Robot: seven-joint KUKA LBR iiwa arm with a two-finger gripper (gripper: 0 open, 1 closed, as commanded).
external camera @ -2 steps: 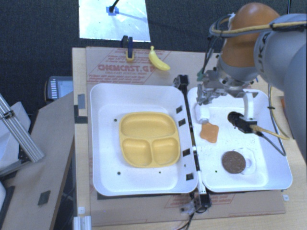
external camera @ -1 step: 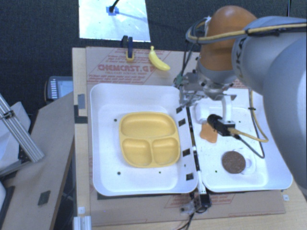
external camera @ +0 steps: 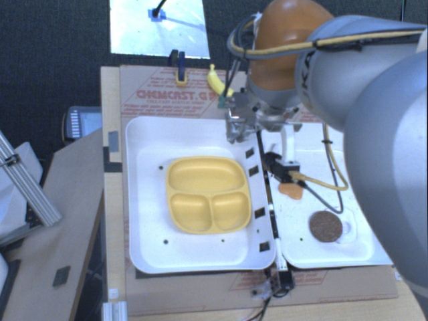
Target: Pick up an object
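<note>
A yellow plate with three compartments point(external camera: 205, 194) lies flat in the middle of the left bin point(external camera: 144, 179). In the right bin point(external camera: 354, 249) a small orange piece point(external camera: 291, 190) lies near the dividing wall. A brown round disc point(external camera: 326, 226) rests closer to the front. My gripper point(external camera: 235, 131) hangs over the back of the two bins, near their shared wall, above and behind the plate's far right corner. Nothing is visibly held at its tip.
The big grey arm covers the right side and back of the right bin. A yellow banana-shaped thing point(external camera: 215, 82) and a yellow clamp point(external camera: 180, 69) sit on the cardboard behind the bins. A row of black clips point(external camera: 257, 192) runs along the wall between the bins.
</note>
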